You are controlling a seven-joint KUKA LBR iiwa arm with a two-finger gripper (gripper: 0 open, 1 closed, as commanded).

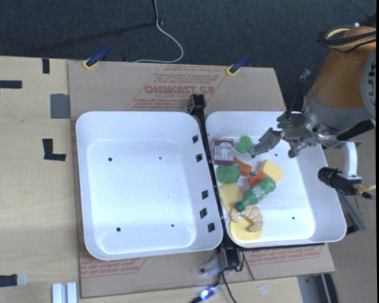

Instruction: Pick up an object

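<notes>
Several toys (247,185) lay heaped at centre-right in the right bin (303,223) (none lifted yet); the end effector (273,141) hovered above them, fingers spread, grasping nothing.

A robotics lab: two white bins (145,122) sit clamped on a cardboard sheet (177,90) atop a taped wooden bench (25,169), beside a grey-and-orange arm (344,74) at right.

arm: grey, orange band (347,68) above wrist, enters from right
wrist: tilted down toward left
gripper (273,142): fingers spread apart, one pointing left, nothing between them, at right side of scene
</notes>
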